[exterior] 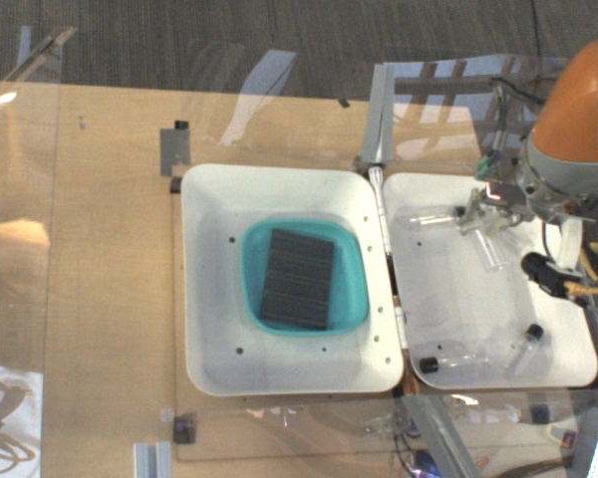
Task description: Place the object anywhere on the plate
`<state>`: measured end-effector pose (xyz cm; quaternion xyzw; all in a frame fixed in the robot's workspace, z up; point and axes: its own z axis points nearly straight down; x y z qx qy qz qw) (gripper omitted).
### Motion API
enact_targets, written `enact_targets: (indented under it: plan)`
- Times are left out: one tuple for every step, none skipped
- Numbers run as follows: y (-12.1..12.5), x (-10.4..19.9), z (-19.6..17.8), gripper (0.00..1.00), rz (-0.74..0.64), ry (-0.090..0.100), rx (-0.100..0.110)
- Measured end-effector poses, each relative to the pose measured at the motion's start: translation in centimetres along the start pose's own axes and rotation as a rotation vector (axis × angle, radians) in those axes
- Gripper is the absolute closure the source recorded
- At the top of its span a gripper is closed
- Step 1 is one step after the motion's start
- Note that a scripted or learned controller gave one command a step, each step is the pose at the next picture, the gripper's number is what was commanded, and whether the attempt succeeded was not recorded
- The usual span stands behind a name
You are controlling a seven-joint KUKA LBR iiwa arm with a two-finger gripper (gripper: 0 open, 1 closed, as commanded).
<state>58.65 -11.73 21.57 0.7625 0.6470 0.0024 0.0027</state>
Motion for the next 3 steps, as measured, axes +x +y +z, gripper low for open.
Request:
enact_targets:
  plan:
    - [-4.3,8.0,3.1,1.0,-0.001,0.001,0.004]
    - [-5.9,16.6,3.1,1.0,-0.297,0.002,0.004]
    - [-5.9,16.6,3.1,0.0,-0.297,0.002,0.004]
